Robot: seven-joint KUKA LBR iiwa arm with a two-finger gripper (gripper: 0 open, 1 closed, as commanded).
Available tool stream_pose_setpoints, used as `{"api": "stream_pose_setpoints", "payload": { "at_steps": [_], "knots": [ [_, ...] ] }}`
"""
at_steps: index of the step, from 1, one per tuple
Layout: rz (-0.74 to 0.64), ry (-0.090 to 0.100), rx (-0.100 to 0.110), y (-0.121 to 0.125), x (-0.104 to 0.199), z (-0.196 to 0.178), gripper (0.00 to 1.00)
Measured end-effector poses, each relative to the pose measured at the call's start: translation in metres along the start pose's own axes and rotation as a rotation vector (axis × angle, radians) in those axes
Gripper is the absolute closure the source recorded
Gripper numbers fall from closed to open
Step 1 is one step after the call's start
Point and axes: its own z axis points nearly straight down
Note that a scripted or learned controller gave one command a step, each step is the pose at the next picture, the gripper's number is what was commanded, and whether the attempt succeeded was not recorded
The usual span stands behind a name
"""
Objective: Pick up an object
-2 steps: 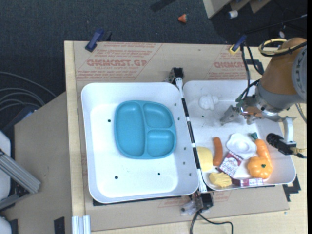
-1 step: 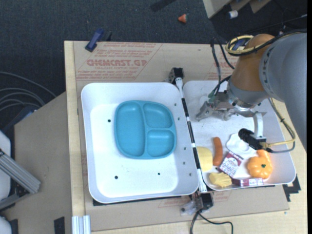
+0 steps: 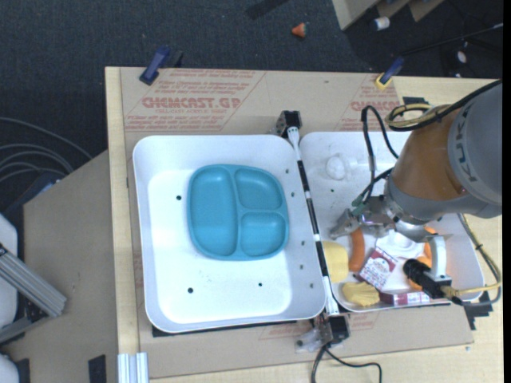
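Dark carpet surrounds a table (image 3: 200, 94) topped with brown printed cardboard, on which two shallow white bins sit side by side. The left bin (image 3: 160, 286) holds a blue divided plate (image 3: 237, 211) with three compartments, lying flat near the bin's middle. The right bin (image 3: 335, 146) is crowded along its near side with small objects: an orange hot-dog-shaped piece (image 3: 358, 250) standing roughly lengthwise, a yellow block (image 3: 336, 257) just left of it, a yellowish rounded item (image 3: 359, 295) near the front rim, a red-and-white packet (image 3: 378, 269) beside the orange piece, and a small clear crumpled thing (image 3: 336, 167) farther back, well apart from the pile. The grey arm (image 3: 471, 158) with its orange band (image 3: 427, 162) reaches in from the right and bends down over this right bin. The end effector (image 3: 357, 218) sits low at the pile, right by the top end of the orange piece; whether it is spread or closed cannot be told, since the wrist and clutter hide it. Black cables loop over the arm and trail off the bin's front edge
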Motion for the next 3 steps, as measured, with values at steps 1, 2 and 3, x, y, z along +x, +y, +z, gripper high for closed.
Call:
{"api": "stream_pose_setpoints", "payload": {
  "at_steps": [1, 2, 3],
  "knots": [
    [0.001, 0.000, -0.002, 0.000, 0.000, -0.010, 1.00],
    [-0.002, 0.000, -0.002, -0.026, 0.091, -0.100, 1.00],
    [-0.002, 0.000, -0.001, -0.046, 0.146, -0.159, 1.00]
  ]
}}
